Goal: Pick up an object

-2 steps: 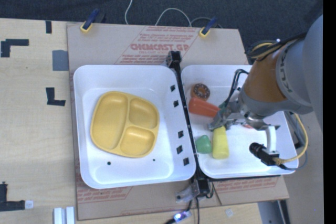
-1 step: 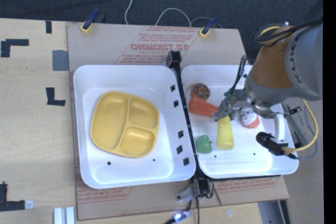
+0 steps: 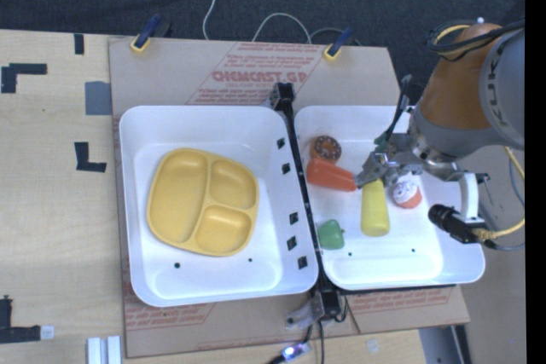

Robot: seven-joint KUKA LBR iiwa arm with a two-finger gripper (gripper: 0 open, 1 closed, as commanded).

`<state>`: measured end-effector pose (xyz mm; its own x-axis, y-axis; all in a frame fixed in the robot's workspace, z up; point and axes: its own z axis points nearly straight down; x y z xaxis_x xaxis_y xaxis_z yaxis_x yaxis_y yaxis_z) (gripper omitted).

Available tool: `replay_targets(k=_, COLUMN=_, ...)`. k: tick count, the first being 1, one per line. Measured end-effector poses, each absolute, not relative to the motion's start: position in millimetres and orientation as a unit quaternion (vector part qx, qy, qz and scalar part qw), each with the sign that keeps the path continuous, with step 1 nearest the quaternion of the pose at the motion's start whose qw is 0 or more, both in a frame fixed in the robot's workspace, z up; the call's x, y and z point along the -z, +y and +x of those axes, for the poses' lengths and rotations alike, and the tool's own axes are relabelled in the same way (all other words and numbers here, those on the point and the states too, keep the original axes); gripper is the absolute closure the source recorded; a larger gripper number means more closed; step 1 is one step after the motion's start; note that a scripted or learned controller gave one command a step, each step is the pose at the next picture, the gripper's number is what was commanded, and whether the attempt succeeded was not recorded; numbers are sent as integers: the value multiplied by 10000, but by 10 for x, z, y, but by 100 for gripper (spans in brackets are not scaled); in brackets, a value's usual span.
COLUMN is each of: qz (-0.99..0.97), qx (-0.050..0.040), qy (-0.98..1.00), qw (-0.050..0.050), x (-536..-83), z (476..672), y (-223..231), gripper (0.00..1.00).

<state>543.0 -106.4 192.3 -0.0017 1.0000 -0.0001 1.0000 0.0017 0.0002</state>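
1. The yellow bottle [image 3: 374, 209] lies in the right bin [image 3: 426, 268], near its middle, its long side running toward the front edge; just beside it on the right sits a small white and red object [image 3: 406, 193]; to its upper left lies an orange carrot [image 3: 330, 176], and above that a brown doughnut [image 3: 325, 147]; a green pepper [image 3: 330, 234] rests near the divider, lower left of the bottle.
2. The gripper [image 3: 388, 169] hangs low over the right bin, just above the top end of the bottle and beside the carrot's tip; whether the fingers are spread or closed cannot be told, and nothing is seen between them.
3. The grey arm [image 3: 465, 111] reaches in from the right, its orange band above the wrist.
4. The left bin [image 3: 136, 132] holds a yellow divided plate [image 3: 203, 201].
5. Both bins sit on a cardboard sheet [image 3: 247, 72] on the bench.
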Motion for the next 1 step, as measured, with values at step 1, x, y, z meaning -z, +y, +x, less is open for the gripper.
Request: replay_targets(k=1, qz=7065, qx=-6, qy=7078, qw=13, x=-2441, z=5440, y=-1062, gripper=100)
